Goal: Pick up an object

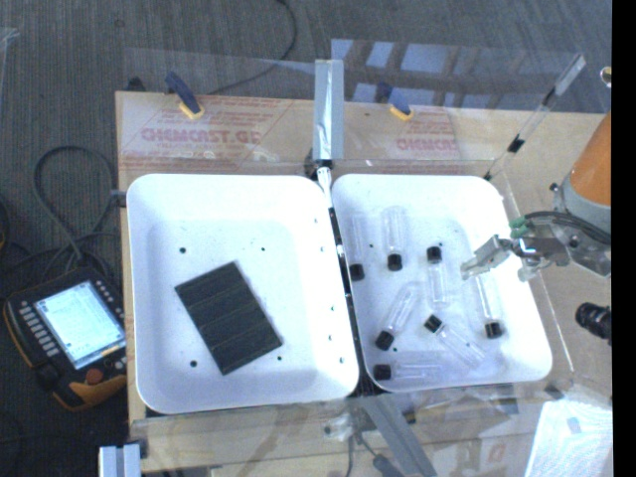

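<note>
End effector (484, 257) positioned over the right bin (497, 195), near its right wall, pointing toward the bin's middle. Whether its two parts stand apart or together: cannot tell at this size. Nothing visible held.

Candidate objects: several clear vials with black caps, scattered across the right bin's floor. Nearest one: vial (489, 311) just below the end effector toward the bench's front edge, long axis running roughly front to back, black cap at the end away from the end effector. Second candidate: vial (435, 278) just beside the tip on the side away from the arm, upright in the view, cap (433, 254) at the far end. Further vials lying beyond these, away from the arm, toward the bin divider, at mixed angles.

Appearance: transparent bodies, hard to separate from the white floor; black caps the only strong marks. Likely slippery and prone to rolling if nudged across the long axis.

Judged requirement for the coming move: short travel toward the front, descent over the nearest vial, closing direction set across its long axis, not along it.

Left bin (149, 296): well apart from the end effector, holding a dark ribbed panel (228, 317).
</note>
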`<state>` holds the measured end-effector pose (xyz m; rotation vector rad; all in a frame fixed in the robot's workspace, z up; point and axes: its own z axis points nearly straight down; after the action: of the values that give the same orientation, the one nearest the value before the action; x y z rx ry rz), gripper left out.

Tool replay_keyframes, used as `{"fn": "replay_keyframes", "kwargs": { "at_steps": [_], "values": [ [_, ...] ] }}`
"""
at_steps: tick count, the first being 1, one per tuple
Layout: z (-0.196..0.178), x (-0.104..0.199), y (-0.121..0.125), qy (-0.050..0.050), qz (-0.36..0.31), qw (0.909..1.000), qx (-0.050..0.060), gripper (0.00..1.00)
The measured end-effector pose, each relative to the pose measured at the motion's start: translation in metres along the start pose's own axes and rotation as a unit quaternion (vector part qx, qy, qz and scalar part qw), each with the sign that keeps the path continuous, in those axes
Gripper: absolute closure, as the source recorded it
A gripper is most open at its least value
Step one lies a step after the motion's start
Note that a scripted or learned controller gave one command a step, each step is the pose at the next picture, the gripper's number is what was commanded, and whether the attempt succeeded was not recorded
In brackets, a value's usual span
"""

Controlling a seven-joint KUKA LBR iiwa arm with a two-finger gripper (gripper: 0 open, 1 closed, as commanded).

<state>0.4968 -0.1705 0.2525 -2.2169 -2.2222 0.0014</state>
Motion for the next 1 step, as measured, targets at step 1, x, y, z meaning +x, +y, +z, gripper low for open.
{"fn": "replay_keyframes", "kwargs": {
  "at_steps": [1],
  "values": [
    [0.0852,-0.0251,0.0084,0.000,-0.034,0.9994,0.000,0.00]
  ]
}}
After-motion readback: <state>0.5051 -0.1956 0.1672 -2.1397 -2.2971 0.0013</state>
